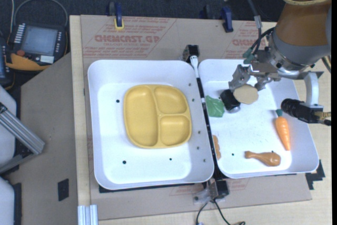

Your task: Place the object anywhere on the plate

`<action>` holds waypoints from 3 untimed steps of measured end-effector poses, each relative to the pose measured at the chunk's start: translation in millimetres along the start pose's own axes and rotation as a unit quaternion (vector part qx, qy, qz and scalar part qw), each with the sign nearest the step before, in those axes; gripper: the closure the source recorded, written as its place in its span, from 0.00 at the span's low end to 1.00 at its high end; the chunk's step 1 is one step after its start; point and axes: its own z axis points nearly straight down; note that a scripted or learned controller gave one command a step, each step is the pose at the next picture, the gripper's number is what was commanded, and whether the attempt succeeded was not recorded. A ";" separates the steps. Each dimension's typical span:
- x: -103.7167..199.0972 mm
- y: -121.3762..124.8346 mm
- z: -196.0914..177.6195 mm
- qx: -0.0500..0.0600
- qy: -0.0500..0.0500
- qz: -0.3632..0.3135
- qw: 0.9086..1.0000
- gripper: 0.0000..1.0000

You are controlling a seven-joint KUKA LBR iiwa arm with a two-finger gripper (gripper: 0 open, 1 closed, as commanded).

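Observation:
A yellow plate [157, 115] with three compartments lies in the middle of the left bin [105, 129]. My gripper [243, 93] hangs over the upper left part of the right bin [247, 129], well to the right of the plate. A pale beige round piece [246, 95] sits between its fingers, with a black fingertip [229, 100] against the piece's left side. The gripper is shut on it.
In the right bin lie a green piece [214, 106] by the left wall, an orange carrot [283, 133] at the right, a brown drumstick [264, 157] near the front, and a small brown item [216, 146] against the left wall. The bins' raised rims meet between gripper and plate.

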 end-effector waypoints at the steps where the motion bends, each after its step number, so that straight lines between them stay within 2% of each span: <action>1: 48.8 16.9 4.9 0.000 0.000 0.000 1.000 1.00; 2: 88.6 25.7 24.5 0.003 0.000 0.001 1.000 1.00; 3: 143.5 43.2 33.5 0.000 0.001 0.000 1.000 1.00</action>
